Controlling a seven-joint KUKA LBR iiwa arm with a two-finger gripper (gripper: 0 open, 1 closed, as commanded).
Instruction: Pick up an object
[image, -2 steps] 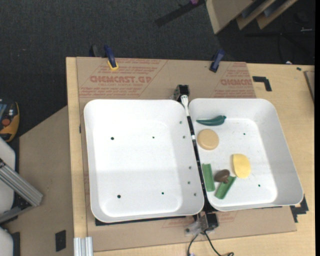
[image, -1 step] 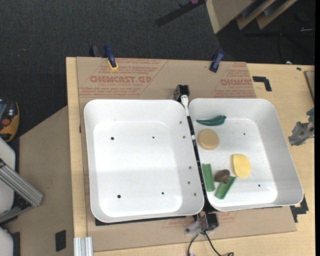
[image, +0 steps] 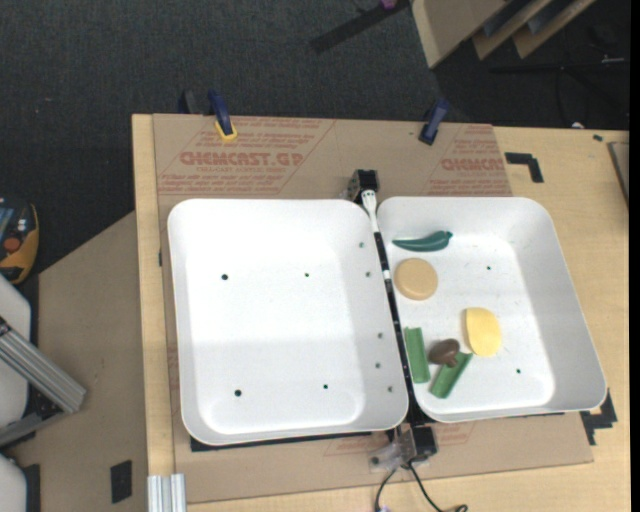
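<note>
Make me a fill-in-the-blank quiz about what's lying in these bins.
All the objects lie in the white bin on the view's ___ side.
The oval piece is coloured ___.
The round tan disc lies just below a curved piece coloured dark ___.
The brown lump lies between ___ straight green sticks.
Missing words: right, yellow, green, two.

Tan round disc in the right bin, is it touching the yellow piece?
Apart. The camera view shows bare white floor of the right bin between the tan disc and the yellow piece, which lies lower and further right.

Orange-black object (image: 14, 240) partly beyond left edge.
</note>
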